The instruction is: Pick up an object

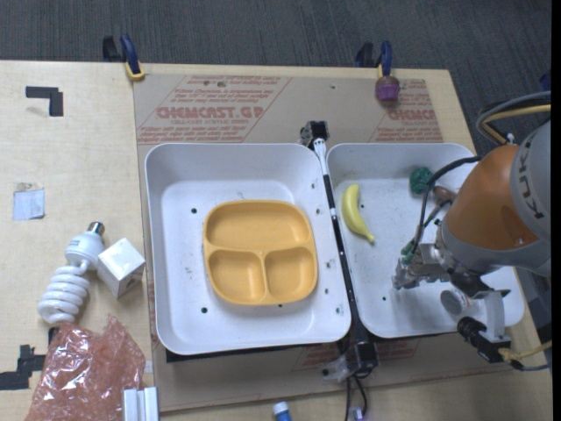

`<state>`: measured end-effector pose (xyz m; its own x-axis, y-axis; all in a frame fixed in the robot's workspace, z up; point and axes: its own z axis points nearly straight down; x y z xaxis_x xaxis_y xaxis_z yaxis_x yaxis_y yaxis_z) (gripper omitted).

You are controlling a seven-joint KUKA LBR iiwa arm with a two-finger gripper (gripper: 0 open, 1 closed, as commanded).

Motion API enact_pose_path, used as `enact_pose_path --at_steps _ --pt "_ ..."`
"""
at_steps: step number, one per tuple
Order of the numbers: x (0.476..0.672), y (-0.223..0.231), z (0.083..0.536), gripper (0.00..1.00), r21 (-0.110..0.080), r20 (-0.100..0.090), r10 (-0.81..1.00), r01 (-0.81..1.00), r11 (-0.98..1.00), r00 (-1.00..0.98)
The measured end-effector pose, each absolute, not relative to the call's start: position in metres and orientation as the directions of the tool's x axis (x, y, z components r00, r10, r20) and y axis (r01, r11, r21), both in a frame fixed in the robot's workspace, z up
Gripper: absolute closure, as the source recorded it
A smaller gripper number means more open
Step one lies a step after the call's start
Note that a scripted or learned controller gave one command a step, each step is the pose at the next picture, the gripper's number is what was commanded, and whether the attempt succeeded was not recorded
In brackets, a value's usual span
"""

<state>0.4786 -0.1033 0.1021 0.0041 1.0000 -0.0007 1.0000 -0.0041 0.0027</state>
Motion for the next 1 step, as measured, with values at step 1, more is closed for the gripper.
enact_pose_path --at_steps 1 --pt "0.4786 -0.0492 0.1924 1.0 0.002 -0.001 1.0 1.0 0.001 -0.001"
